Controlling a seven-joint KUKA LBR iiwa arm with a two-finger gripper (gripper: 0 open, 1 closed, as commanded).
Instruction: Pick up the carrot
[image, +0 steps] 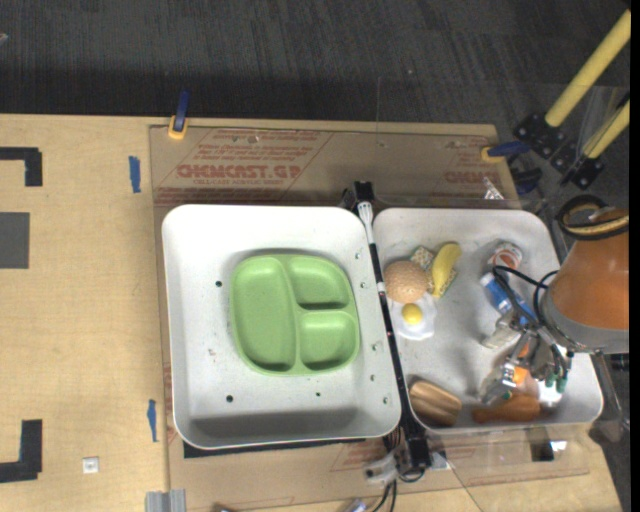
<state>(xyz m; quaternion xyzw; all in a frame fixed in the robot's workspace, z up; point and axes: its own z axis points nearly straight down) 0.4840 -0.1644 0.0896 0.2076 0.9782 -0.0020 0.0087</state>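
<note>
**Hovering Over the Carrot in the Right Bin's Near Corner**

Reaching in from the right, the arm (600, 285) has its gripper (522, 368) low over the near right corner of the right bin (470, 320). The carrot (508, 407) lies on the bin floor there, just beside the near wall, its long axis running roughly left to right across the view. It sits directly below and slightly toward the camera from the gripper, with wires and wrist hardware crowding the space above it. Whether the gripper is released or clenched cannot be told; the tangle of cables hides that, and nothing shows the carrot being held.

A bread roll (434, 400) rests just to the carrot's left, near enough that a descent drifting that way could nudge it. Farther back in the same bin sit an egg-shaped item (405, 281), a fried egg (414, 318) and a banana (444, 268), well apart from the work. A green divided plate (296, 312) occupies the left bin (200, 330).

My judgement: the grasp should close across the carrot's short width, so front to back.
</note>
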